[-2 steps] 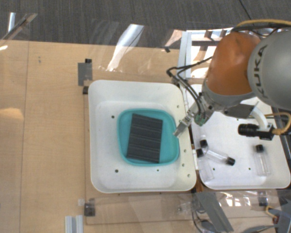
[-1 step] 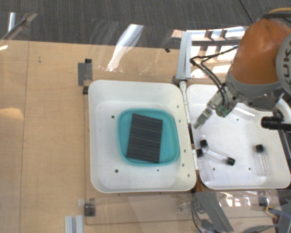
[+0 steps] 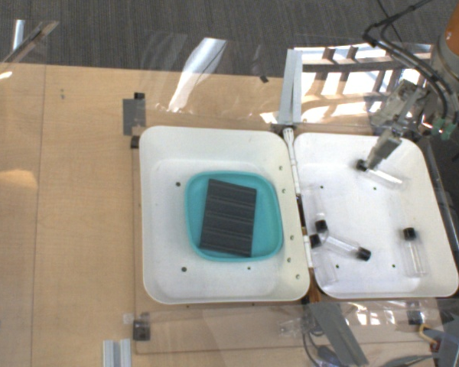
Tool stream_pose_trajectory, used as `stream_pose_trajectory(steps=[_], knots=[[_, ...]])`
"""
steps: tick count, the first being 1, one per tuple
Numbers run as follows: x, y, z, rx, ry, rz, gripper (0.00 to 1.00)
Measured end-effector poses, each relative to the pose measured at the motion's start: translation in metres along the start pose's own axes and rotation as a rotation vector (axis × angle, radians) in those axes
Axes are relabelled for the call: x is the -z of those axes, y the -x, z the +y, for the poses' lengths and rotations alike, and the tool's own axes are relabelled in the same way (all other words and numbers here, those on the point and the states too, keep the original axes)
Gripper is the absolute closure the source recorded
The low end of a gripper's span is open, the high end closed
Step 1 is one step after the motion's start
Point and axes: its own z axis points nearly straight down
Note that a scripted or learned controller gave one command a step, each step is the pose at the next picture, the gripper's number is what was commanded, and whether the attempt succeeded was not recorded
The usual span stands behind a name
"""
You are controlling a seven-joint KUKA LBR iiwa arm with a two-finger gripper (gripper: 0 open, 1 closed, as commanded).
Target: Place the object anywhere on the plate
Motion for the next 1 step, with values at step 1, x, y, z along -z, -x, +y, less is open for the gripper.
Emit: stream_pose_trajectory(steps=[1], knots=[[0.0184, -0.0435, -0.0622, -0.147, -0.002, 0.002, 0.00]])
